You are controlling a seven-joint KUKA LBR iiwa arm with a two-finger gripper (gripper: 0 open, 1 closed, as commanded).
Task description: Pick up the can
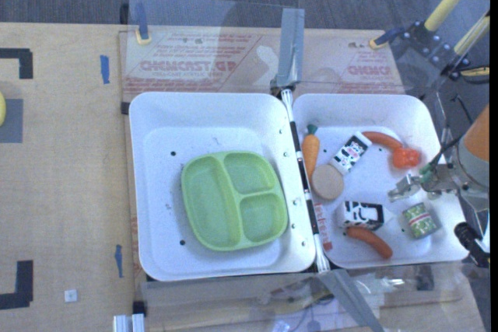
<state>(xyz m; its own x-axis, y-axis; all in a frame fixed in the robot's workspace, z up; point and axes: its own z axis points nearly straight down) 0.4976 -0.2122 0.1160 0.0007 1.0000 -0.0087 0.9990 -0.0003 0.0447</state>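
The gripper [411, 184] is reaching in from the right over the right bin [342, 106], and whether it is spread or closed cannot be told; nothing is showing in its grasp. The can [419, 220], green and patterned, is sitting just near of it, by the bin's near right corner. A hot dog [369, 240] and a black-and-white carton [363, 213] are lying to the can's left. Farther left, a carrot [310, 153] is resting along the bin's left wall. The left bin [148, 190] is holding a green divided tray [234, 199].
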